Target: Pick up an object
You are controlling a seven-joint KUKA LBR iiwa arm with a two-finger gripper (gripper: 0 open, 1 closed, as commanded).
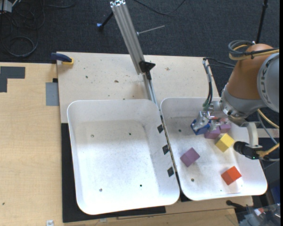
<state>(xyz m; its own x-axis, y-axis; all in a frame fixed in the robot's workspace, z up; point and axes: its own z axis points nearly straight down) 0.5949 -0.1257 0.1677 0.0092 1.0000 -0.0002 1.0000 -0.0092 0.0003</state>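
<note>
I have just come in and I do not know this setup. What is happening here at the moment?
A robot arm reaches from the right into the right bin. Its gripper is low among a blue object and a purple block. A yellow cube, another purple cube and an orange cube lie nearby. I cannot tell if it holds anything yet.

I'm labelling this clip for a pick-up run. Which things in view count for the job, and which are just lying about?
For the job:
- end effector
- blue object
- purple cube
- second purple block
- yellow cube
- orange cube
- right bin

Lying about:
- left bin
- blue-yellow clamp
- aluminium rail
</note>
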